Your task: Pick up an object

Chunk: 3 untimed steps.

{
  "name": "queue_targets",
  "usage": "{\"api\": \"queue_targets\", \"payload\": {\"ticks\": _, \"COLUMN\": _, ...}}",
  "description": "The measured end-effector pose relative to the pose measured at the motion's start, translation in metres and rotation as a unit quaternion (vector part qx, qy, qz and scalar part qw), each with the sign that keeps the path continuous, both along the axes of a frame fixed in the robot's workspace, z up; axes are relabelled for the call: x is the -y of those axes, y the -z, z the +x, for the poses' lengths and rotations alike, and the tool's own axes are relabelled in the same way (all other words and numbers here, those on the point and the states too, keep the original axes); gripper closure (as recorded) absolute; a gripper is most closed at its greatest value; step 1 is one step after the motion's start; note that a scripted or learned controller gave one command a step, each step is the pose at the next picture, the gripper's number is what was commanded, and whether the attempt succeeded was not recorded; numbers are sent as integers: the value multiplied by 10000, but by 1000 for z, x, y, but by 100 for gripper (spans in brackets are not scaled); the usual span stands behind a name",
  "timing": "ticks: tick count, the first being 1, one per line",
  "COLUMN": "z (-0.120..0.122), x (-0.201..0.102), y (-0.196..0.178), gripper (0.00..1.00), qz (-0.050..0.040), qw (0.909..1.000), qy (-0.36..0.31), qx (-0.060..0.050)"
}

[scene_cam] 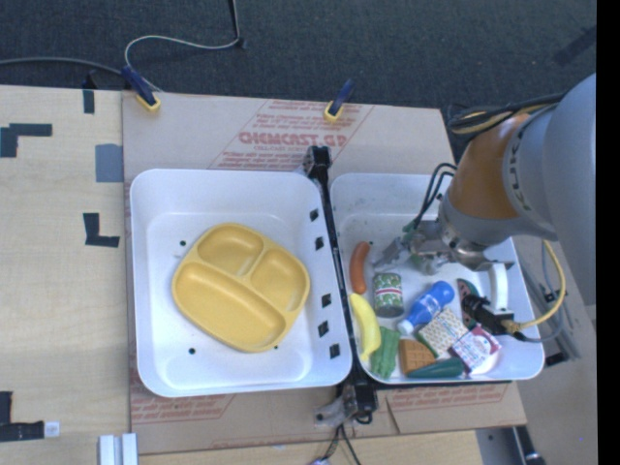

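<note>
Fingers (399,253) apart, holding nothing, poised low just above-right of the green can (387,292) in the right bin (528,361). Step: approach, pre-grasp. Sausage (359,264) lies left of can, blue bottle (428,307) right. Next: descend straddling the can, then close

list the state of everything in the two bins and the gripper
yellow divided plate: flat, right way up, in the left bin
hot dog: lying by the right bin's left wall
green can: on its side
banana: lying flat
blue bottle: on its side
gripper: low over the right bin, above the can, nothing seen between its fingers
</note>
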<state>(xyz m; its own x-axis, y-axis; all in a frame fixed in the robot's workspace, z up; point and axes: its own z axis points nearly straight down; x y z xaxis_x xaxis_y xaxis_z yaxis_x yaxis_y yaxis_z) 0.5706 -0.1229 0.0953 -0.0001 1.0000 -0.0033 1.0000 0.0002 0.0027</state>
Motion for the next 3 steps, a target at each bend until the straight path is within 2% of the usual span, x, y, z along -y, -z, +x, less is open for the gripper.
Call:
{"api": "queue_targets", "payload": {"ticks": 1, "z": 0, "x": 0, "y": -9, "gripper": 100, "qz": 3, "qw": 10000, "qy": -2, "qx": -6}}
{"api": "queue_targets", "payload": {"ticks": 2, "z": 0, "x": 0, "y": -9, "gripper": 0, "qz": 2, "qw": 10000, "qy": -3, "qx": -6}}
{"api": "queue_targets", "payload": {"ticks": 3, "z": -9, "x": -19, "y": 10, "gripper": 0, "qz": 4, "qw": 10000, "qy": -1, "qx": -5}}
